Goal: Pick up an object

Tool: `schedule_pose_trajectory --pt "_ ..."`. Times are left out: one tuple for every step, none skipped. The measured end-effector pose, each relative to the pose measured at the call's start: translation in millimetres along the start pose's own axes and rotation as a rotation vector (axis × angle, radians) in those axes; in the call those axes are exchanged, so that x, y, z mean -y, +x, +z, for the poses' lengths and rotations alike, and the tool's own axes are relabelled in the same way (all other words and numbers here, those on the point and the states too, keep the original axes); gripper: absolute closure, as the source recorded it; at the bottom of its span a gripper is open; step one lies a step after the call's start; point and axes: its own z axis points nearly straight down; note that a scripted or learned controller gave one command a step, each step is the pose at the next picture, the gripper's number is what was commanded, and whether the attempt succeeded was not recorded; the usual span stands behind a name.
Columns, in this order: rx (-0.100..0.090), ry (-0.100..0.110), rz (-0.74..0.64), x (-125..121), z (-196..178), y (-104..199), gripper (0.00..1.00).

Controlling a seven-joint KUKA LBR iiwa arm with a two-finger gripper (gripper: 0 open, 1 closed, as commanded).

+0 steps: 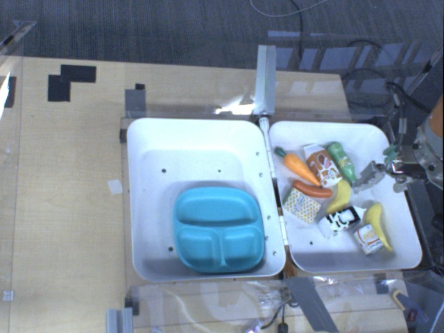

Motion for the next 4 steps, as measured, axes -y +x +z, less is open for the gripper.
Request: schedule_pose_trajectory --pt "-0.001 0.0 -0.115 -38 141 -68 0.0" --pt "0.0 -0.001 -0.082 -11 189 -72 0.0" --pt "0.001 -0.002 -0.271 4 107 -73 0.0" --pt "0.002 -0.009 -0.215 -15 193 -73 0.0"
